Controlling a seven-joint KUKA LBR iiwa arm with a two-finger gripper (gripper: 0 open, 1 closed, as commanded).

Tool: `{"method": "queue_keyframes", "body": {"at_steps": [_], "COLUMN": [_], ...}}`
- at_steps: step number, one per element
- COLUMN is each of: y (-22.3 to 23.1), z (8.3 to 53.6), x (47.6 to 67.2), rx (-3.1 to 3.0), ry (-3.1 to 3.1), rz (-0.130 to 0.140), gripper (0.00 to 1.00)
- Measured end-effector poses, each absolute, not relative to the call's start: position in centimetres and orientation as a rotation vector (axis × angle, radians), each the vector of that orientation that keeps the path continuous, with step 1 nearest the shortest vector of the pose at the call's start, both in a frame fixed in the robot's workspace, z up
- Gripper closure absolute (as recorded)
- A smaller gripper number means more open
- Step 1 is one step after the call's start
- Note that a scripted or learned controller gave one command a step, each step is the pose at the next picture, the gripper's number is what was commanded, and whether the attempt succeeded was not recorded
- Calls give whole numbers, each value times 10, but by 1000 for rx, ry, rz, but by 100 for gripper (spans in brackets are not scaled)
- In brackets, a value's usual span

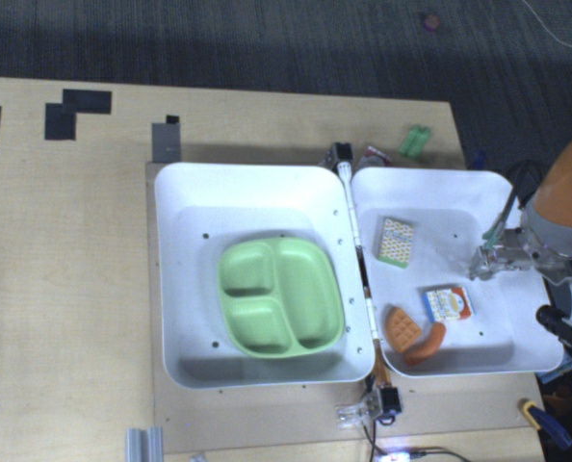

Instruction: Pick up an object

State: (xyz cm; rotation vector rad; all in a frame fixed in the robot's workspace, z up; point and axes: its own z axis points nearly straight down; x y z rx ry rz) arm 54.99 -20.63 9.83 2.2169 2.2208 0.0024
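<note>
Now, step in hand: you are at the approach, nothing lifted yet, as far as I judge it
Gripper [485,261]: it sits low inside the right bin [479,189], near that bin's right wall, with the arm's orange band just beyond the rim
Grip state: you cannot tell from here whether it is released or clenched; nothing shows up in it
Candidate, small carton [448,304]: white with red and blue print, lying flat near the middle of the right bin, just beside the gripper toward the front edge, apart from it
Candidate, patterned packet [396,242]: flat, toward the back-left part of the right bin, well apart from the gripper
Candidate, waffle piece [401,327]: orange-brown, in the right bin's front-left corner, touching the sausage [427,342] that lies along the front wall
Left bin [175,258]: it carries a green divided tray [279,295] sitting in its middle, not your nearest target
Bench [65,277]: a green object [415,141] lies outside the bins, behind the right bin's back edge
Next move, my judgement: shift toward the carton, centre over it, come down with room on both sides, close, then lift straight up
Risk, my judgement: the carton lies flat and low, so a shallow descent may close on air or skid it toward the front wall
</note>
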Motion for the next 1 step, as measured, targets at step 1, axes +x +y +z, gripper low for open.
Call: {"method": "queue_keyframes", "body": {"at_steps": [1], "y": [-206], "z": [98], "x": [550], "rx": [2217], "ry": [2222], "rz": [4], "gripper": [0]}}
